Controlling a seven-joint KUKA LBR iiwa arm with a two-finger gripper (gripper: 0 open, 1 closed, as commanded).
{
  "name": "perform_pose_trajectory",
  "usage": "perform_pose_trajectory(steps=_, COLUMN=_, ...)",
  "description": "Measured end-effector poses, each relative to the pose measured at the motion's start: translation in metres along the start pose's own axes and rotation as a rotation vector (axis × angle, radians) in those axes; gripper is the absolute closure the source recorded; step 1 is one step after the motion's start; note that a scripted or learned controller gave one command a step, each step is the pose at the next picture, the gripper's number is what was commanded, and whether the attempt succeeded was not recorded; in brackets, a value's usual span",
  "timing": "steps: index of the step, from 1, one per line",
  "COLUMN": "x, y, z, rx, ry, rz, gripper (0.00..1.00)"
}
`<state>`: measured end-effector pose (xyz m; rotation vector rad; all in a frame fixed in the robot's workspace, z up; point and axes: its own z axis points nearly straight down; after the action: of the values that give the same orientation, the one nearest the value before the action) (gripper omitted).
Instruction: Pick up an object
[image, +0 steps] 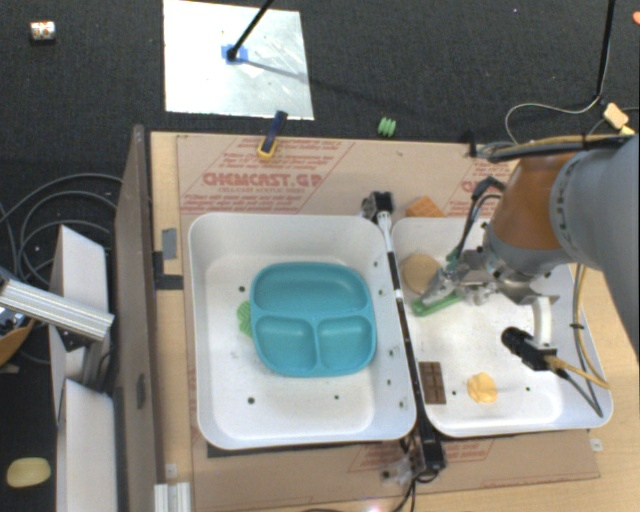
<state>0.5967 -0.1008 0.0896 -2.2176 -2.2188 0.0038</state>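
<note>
Nearest you, a yellow piece (482, 388) and a brown block (431, 381) lie loose in the right bin (520, 420); beyond them the gripper (455, 287) sits low over a green object (432, 303) beside a tan lump (419, 270); whether it grips anything you cannot tell; centre on the green object, clear of the bin's wall, before lifting.

The grey arm (590, 205) reaches in from the right at the upper edge of the view, its orange band (530, 210) sitting just above the wrist. From there the wrist angles down and leftward, and the gripper (447, 288) is low, its metal fingers pointing toward the left
</note>
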Motion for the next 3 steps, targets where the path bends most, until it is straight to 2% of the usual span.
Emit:
perform_pose_trajectory(steps=1, x=-0.046, y=0.059, z=0.004, rx=-0.013, ry=-0.005, rz=-0.002, gripper=0.0)
perform_pose_trajectory(steps=2, x=-0.001, y=0.07, z=0.005, rx=0.005, ry=-0.007, rz=-0.008, gripper=0.0)
perform_pose_trajectory(steps=3, x=-0.017, y=0.039, z=0.005, rx=-0.004, ry=-0.002, rz=0.001, gripper=0.0)
